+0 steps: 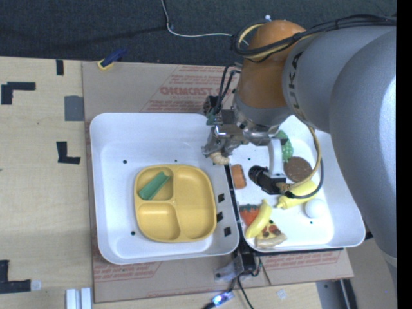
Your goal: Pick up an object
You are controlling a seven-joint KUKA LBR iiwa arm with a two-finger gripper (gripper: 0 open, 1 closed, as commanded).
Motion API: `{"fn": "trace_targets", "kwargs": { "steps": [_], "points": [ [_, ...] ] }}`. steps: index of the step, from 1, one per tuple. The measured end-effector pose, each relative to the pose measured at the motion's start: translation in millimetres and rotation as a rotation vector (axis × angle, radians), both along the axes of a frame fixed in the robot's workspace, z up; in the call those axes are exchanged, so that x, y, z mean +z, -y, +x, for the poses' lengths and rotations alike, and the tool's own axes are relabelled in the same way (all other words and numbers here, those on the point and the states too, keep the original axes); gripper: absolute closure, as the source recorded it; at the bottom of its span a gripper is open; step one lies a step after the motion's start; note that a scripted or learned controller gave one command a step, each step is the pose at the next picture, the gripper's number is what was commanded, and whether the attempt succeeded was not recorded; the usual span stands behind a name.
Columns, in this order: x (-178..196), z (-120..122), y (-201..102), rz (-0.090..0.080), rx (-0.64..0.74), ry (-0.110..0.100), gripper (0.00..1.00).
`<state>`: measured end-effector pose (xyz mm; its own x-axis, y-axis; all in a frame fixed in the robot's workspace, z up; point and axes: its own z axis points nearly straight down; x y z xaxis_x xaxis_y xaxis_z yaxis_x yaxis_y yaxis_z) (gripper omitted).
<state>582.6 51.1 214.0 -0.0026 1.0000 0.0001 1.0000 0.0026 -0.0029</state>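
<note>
My gripper (218, 152) hangs low over the wall between the two bins, at its far end. A small pale thing shows at its tip; whether it is held is unclear. Just right of the gripper, in the right bin (341, 234), an orange block (239, 176) lies by the divider. Further right are a brown round disc (298, 169) and a green piece (286, 150). Toward the front lie a yellow banana-like piece (259, 221), a pizza slice (271, 237) and a white egg (313, 208).
The left bin (112, 140) holds a yellow divided plate (193, 205) with a green stick (153, 186) in its far-left compartment. The arm's grey body and orange band (267, 63) cover the far right of the bench. Cardboard lies under both bins.
</note>
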Motion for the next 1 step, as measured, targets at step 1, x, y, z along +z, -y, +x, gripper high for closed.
{"fn": "trace_targets", "kwargs": {
  "steps": [1],
  "points": [
    [19.4,2.2,2.0,0.0,-0.001,0.002,1.0]
  ]
}}
